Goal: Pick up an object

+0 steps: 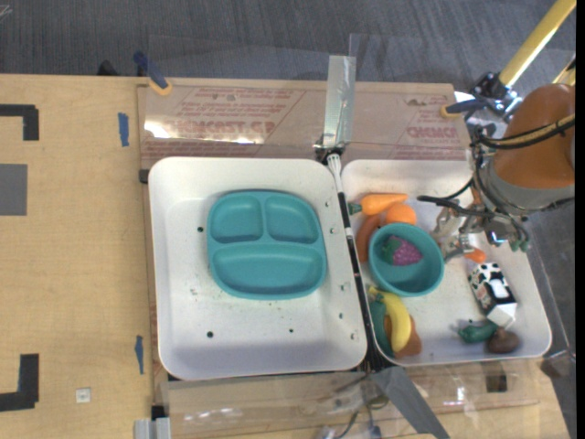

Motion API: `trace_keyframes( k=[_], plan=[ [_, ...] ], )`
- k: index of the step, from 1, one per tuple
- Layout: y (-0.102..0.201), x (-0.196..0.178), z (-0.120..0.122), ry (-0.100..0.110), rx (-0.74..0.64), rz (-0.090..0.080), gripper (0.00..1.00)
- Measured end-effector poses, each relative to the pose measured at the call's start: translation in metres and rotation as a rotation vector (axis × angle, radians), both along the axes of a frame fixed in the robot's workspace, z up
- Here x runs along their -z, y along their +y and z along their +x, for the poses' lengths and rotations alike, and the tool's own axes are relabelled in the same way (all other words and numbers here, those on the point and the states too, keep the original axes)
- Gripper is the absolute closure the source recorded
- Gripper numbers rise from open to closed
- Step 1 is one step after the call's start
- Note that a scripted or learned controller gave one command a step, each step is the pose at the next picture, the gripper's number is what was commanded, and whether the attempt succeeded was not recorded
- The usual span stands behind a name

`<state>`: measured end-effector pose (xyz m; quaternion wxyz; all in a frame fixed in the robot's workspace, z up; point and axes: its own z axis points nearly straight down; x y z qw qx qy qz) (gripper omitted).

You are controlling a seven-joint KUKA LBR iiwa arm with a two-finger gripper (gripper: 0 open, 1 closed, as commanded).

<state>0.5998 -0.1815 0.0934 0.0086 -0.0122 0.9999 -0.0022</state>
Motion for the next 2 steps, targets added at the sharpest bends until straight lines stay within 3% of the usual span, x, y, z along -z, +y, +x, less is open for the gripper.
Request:
trace_keyframes(
  k=[1, 2],
  plan=[
    [0.001, 0.005, -0.002, 0.007, -0.001, 0.003, 0.0],
    [0.028, 0.004, 0.0, 0.004, 0.071, -0.006, 0.0]
  ],
)
